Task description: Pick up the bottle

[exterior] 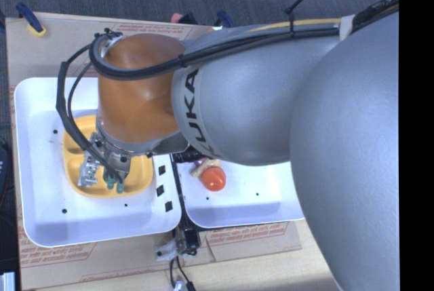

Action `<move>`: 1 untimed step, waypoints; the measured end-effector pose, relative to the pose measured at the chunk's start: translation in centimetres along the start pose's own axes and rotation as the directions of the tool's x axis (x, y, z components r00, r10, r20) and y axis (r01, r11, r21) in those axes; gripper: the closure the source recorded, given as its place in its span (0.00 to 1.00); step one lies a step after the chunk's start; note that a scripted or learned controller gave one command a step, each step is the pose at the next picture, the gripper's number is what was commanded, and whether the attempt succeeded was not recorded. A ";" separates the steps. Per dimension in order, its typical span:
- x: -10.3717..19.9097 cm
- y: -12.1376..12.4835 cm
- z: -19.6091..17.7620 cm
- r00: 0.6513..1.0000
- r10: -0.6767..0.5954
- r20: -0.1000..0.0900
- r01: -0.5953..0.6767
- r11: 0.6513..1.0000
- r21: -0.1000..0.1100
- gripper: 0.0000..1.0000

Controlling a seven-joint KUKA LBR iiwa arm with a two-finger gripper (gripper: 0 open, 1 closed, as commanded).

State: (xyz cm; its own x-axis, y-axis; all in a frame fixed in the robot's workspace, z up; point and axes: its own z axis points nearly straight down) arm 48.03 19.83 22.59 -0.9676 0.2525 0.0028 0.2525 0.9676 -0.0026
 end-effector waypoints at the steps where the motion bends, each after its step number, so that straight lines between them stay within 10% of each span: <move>1: -1.3 -1.6 0.1 0.935 -0.354 0.001 0.354 0.935 0.000 1.00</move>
